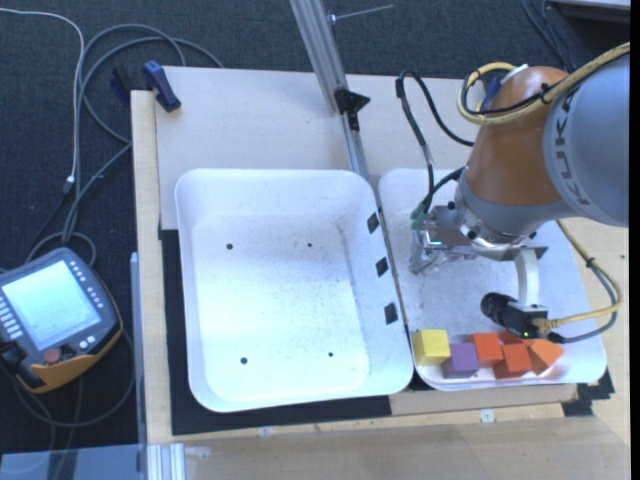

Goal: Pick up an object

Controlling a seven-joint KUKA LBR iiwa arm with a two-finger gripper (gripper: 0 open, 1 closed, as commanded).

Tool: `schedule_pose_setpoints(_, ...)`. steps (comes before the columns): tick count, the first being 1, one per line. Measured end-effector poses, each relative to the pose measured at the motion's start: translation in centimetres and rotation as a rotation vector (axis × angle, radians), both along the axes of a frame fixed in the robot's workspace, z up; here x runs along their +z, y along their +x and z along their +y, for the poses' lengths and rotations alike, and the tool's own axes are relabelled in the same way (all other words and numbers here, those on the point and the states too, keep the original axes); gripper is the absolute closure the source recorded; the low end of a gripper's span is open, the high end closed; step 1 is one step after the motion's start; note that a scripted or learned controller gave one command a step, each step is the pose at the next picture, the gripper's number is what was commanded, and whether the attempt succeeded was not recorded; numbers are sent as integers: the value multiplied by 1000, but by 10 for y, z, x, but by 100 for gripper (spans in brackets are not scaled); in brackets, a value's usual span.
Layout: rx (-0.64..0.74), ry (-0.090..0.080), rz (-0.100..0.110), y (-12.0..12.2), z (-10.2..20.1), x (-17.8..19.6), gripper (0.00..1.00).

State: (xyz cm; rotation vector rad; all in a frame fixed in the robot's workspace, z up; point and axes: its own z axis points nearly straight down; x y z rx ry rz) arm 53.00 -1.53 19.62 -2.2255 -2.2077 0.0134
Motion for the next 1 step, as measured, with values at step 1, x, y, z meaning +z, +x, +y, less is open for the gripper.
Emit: schedule_pose_setpoints(1,8,3,-12,4,5,14,100)
